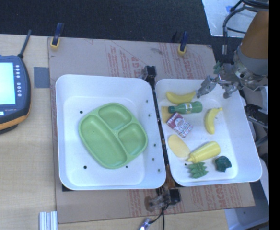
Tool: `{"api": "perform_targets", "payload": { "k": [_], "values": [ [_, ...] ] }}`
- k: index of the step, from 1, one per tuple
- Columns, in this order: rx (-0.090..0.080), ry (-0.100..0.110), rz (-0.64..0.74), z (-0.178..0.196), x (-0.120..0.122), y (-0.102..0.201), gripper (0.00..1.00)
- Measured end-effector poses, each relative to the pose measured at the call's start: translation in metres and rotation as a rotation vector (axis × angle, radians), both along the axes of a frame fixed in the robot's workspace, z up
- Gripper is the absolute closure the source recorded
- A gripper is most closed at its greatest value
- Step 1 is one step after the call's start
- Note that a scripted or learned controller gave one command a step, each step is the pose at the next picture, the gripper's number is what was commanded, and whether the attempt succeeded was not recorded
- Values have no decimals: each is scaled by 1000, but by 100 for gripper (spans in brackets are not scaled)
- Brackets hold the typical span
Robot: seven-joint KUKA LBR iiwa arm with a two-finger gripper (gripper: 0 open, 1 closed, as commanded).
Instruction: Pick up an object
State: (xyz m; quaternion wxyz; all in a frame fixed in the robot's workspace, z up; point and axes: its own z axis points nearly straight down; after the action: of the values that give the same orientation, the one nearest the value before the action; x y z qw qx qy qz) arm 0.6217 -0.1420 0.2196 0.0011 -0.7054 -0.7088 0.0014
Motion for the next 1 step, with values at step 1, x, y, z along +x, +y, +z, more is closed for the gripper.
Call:
{"api": "perform_targets", "payload": {
  "k": [1],
  "values": [
    [-1, 3, 0, -53, 1, -63, 0]
  ]
}}
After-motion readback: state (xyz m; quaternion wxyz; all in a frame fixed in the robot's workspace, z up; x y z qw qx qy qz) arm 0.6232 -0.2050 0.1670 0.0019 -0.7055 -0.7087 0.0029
